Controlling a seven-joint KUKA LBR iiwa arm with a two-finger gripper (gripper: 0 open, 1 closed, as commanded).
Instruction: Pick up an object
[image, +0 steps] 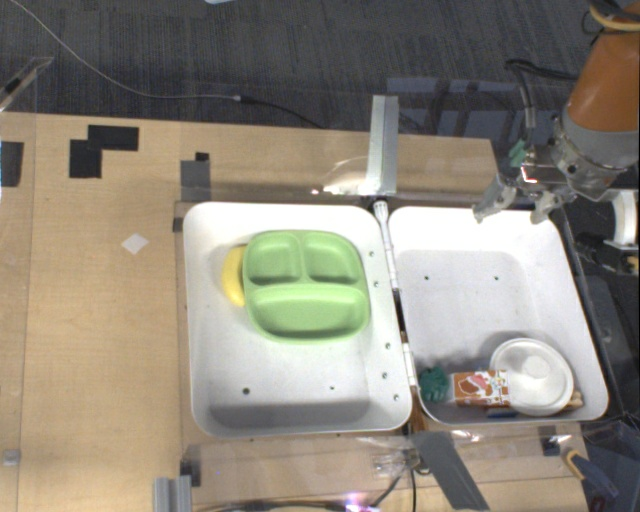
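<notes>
My gripper (519, 205) hangs over the far rim of the right bin (470, 270), its two fingers spread apart with nothing between them. Far from it, in that bin's near right corner, sit a white bowl (532, 374), a small red and white carton (482, 388) lying flat against the bowl, and a small dark green object (433, 382). The left bin (210, 340) holds a green divided plate (304, 283) with a yellow object (233, 275) partly hidden under its left edge.
A metal post (384, 140) stands at the back between the two bins. The wooden bench (90, 330) stretches to the left. Cables run across the dark floor behind, and a clamp bracket (440, 470) sits at the near edge.
</notes>
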